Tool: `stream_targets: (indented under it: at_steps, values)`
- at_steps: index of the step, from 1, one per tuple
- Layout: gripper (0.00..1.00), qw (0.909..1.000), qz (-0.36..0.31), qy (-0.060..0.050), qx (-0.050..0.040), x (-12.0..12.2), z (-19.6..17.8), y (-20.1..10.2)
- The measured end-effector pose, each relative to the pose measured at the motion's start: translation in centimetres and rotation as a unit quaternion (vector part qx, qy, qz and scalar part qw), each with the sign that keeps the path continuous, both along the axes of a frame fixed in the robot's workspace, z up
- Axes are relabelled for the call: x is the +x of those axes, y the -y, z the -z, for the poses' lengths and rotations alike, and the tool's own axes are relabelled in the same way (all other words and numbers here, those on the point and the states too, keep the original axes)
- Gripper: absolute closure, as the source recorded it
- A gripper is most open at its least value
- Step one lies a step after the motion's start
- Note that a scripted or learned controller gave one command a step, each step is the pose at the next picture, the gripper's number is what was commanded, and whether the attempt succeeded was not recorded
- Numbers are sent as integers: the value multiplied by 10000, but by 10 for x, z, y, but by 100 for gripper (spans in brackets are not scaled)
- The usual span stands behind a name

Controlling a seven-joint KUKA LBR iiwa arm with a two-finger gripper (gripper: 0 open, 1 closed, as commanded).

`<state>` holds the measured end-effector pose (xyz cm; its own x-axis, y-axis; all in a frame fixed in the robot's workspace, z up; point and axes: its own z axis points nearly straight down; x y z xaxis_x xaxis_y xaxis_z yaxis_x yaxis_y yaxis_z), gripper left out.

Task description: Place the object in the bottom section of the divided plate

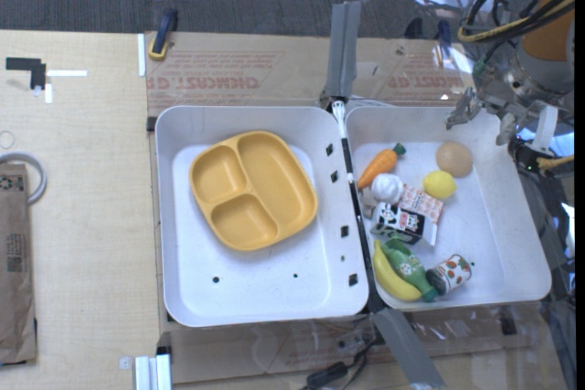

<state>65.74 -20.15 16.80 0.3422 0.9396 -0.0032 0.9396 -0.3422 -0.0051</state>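
At the lower edge of the right bin [512,224] a banana [393,274], a green toy [409,265] and a small can [450,272] crowd its near wall, with a milk carton [400,222], a garlic bulb [386,188], a lemon [440,184], a carrot [379,164] and a tan ball [453,159] further up, leaving bare floor along its right side. The yellow divided plate [253,189] lies alone in the left bin [183,279], white floor open all around it. At the upper right the gripper [487,116] hangs over the right bin's far rim, whether spread or closed I cannot tell.

We see a bench [73,196] of pale wood bearing two white bins side by side: the left bin [183,288] and the right bin [526,251], their inner rims touching. Brown cardboard [238,68] lies behind them. At the bench's left edge rest a brown paper bag [14,260] and a grey ring [32,173].
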Motion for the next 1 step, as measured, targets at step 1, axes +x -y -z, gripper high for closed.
stream_targets:
  at_steps: [1]
  values:
    - [0,9996,-291,16,23,3,78,-4]
